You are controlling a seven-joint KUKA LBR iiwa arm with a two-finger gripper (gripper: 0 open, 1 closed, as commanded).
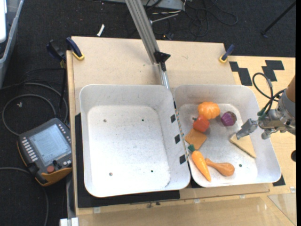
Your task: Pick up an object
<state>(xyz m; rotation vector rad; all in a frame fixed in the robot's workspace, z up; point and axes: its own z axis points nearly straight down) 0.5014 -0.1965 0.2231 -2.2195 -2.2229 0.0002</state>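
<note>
Where the arm reaches in over the right edge of the tabletop, its pincer hangs above the right bin, close to that bin's right wall; two metal fingers splay apart in a wide stance, with nothing between them. Just below the nearer fingertip lies a flat tan wedge with a pale, matte face, like a slice of cheese or bread, its point turned toward the bin's front right corner.

Toward the back of the same bin sit a rounded, glossy orange fruit and, touching it on its front left, a smaller smooth red tomato-like piece. A small purple ball-shaped toy rests just to the right of the orange one, between it and the pincer. A flat brown square, cracker-like, lies against the bin's left wall. Near the front left corner a tapered plastic carrot with a green top lies at a slant, and beside it an orange-tan drumstick shape points toward the bin's front edge.

Both bins are shallow, white, with rounded corners and lightly speckled floors; the left bin adjoins the right one along the middle. The tabletop itself is pale, unfinished wood, with clamps at its back corners, and a slim metal pole slants across its back edge.
</note>
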